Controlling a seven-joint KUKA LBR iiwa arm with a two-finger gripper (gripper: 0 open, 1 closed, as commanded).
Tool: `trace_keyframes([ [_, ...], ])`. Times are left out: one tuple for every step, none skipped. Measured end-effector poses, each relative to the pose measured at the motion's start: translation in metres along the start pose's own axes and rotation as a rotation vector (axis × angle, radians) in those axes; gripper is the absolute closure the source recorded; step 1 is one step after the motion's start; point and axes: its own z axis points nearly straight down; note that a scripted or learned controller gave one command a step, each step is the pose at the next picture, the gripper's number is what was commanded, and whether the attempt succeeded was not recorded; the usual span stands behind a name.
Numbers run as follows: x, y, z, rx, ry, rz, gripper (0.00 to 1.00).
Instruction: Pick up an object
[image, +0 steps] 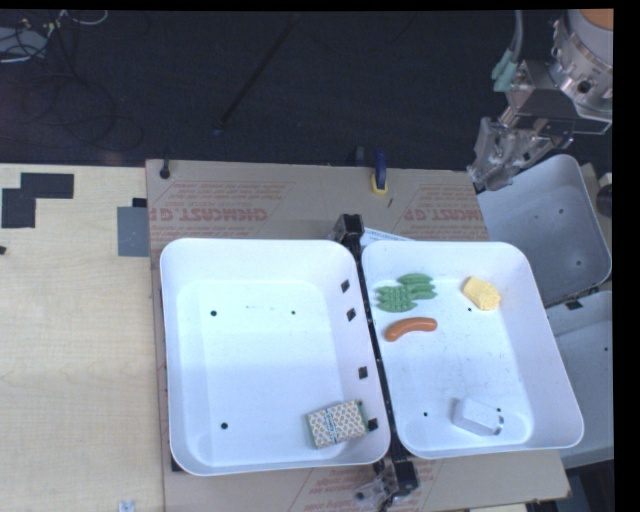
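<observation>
Item 1, pincer (492, 168): raised above the tabletop, beyond the far right corner of the right bin (545, 330), outside its rim. Nothing is seen between its tips; whether they stand apart or together cannot be told at this size and angle.

Item 2, right bin, contents placed relative to its rim:
- yellow block (482, 293), near the far right corner, closest of all to the pincer.
- green bean-like toy (406, 292), near the far left, just beside the divider.
- orange sausage-shaped toy (411, 327), just nearer than the green toy, apart from it.
- white block (476, 416), near the front rim, pale against the white floor.

Item 3, left bin (185, 350): 1 patterned sponge-like block (335, 423) in its near right corner, close to the wall.

Status, judged: no object taken; any of the 5 could serve, with the yellow block the shortest reach.

Risks, judged:
- The sausage is rounded and may roll from closing tips.
- The green toy lies flat and thin; the tips may skim over it.
- The white block gives little contrast, so a descent may land off-centre.
- The patterned block sits by the wall; a finger could strike the rim.
</observation>
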Motion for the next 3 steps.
trace_keyframes([
  [0.055, 0.031, -0.001, -0.001, 0.0, -0.001, 1.0],
  [0.095, 0.077, -0.001, -0.002, 0.0, -0.002, 1.0],
  [0.17, 0.09, -0.001, -0.001, 0.0, -0.003, 1.0],
])
